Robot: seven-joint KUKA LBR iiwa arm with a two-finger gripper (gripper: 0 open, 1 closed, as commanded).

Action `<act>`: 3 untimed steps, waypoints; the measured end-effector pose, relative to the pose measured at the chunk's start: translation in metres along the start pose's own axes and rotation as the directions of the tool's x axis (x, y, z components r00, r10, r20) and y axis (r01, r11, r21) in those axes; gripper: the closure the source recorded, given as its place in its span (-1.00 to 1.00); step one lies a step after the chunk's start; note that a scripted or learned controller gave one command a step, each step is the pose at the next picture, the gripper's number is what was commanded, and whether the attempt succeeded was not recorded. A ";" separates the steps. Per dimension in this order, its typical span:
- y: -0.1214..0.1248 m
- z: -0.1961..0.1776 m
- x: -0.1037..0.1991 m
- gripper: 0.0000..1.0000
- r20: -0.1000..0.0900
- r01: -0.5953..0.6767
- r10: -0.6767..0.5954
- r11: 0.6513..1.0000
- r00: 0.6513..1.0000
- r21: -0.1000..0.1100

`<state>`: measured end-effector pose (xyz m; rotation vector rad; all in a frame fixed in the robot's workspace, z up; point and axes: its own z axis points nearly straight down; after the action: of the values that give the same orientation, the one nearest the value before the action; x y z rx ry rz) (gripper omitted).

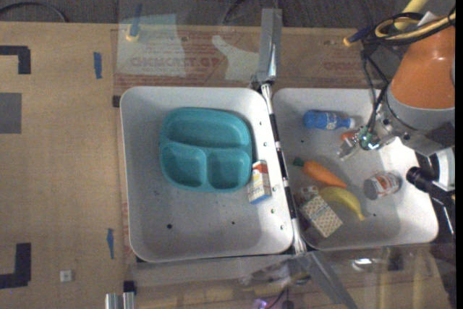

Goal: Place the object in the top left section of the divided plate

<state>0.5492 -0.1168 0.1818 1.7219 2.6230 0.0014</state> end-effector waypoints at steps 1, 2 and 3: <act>-0.067 0.064 -0.040 1.00 -0.002 0.049 -0.049 0.999 0.999 0.002; 0.031 -0.003 0.027 1.00 -0.001 0.158 -0.158 0.987 0.987 0.000; 0.076 -0.003 0.121 1.00 -0.002 0.039 -0.039 0.999 0.999 0.001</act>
<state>0.5707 0.0246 0.1844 1.6718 2.6574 0.0020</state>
